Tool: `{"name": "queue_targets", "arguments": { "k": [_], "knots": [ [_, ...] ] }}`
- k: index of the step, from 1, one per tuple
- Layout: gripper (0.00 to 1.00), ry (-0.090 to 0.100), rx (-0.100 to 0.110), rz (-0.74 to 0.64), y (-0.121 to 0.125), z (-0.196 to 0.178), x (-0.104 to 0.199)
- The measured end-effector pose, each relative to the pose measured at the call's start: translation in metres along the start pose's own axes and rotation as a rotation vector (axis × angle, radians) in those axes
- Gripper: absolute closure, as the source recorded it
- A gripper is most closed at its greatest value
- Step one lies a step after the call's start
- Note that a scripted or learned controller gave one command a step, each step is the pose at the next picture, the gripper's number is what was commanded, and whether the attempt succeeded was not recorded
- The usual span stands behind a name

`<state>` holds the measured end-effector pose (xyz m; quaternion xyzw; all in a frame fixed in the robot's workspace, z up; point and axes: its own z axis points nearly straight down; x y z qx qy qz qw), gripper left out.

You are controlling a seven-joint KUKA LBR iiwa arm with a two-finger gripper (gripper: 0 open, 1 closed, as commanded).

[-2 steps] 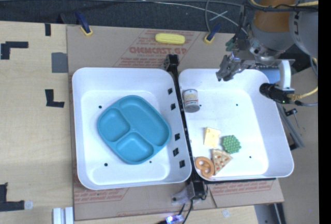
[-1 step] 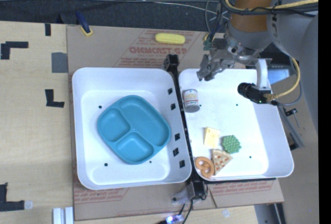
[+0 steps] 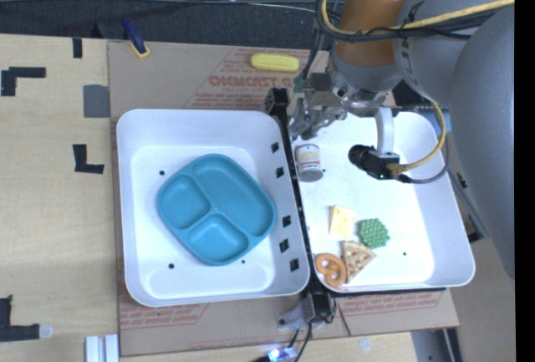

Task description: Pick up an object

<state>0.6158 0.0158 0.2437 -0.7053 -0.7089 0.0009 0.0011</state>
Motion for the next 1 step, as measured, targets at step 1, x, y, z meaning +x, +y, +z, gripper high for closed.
{"name": "queue_targets", "arguments": {
  "k": [1],
  "knots": [
    [1.00, 0.001, 0.001, -0.001, -0.0049, 0.0182, 0.0553]
  ]
}}
